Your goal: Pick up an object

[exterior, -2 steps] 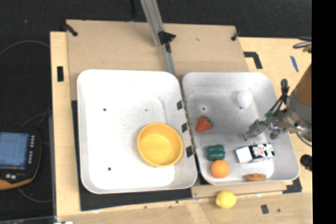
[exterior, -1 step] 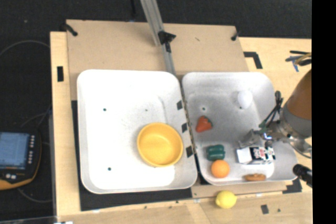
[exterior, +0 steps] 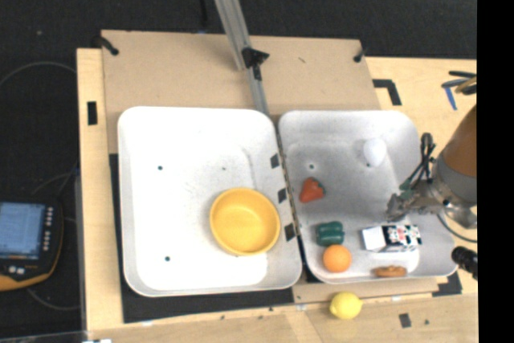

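A yellow lemon (exterior: 345, 305) lay on the desk (exterior: 201, 76) at its near edge, just outside the right bin (exterior: 337, 132). Inside that bin, along its near wall, a small brown biscuit-like piece (exterior: 390, 271) sat towards the near right corner, with an orange ball (exterior: 337, 259) to its left. Just behind the ball stood a dark green block (exterior: 329, 234), and farther right a white box with dark print (exterior: 391, 238) lay close to the gripper (exterior: 399, 203). An orange-red lump (exterior: 311, 190) rested farther back, near the bin's left wall, and a pale round thing (exterior: 373, 150), hard to make out against the white, sat towards the far right part of the bin. The gripper hung low at the bin's right side, above and just behind the white box; its tip was too dark and small to tell whether it was released or clenched, and nothing could be seen between its tips. The arm (exterior: 462, 153) came in over the desk's right edge. In the left bin (exterior: 161, 140), a yellow bowl (exterior: 244, 221) sat upright near the near right corner. A grey metal pole (exterior: 229, 4) slanted away from the far edge of the bins, past the desk's far edge. A handheld screen unit (exterior: 28, 243) lay off the desk beyond its left edge.
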Action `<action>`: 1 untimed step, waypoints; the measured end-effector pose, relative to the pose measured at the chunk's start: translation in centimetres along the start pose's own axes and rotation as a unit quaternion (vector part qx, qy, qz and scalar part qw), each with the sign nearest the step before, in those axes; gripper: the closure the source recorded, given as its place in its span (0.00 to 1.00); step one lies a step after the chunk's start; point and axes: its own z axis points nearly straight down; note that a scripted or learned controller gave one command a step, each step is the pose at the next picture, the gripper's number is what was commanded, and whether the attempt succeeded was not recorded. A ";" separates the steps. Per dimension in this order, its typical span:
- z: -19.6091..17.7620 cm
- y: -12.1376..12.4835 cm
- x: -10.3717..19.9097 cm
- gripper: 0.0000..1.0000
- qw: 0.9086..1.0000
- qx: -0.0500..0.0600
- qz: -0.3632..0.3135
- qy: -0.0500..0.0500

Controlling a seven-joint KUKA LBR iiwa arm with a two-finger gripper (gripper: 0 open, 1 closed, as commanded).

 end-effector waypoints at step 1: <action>-4.5 0.2 -0.7 1.00 1.000 -0.001 -0.002 -0.001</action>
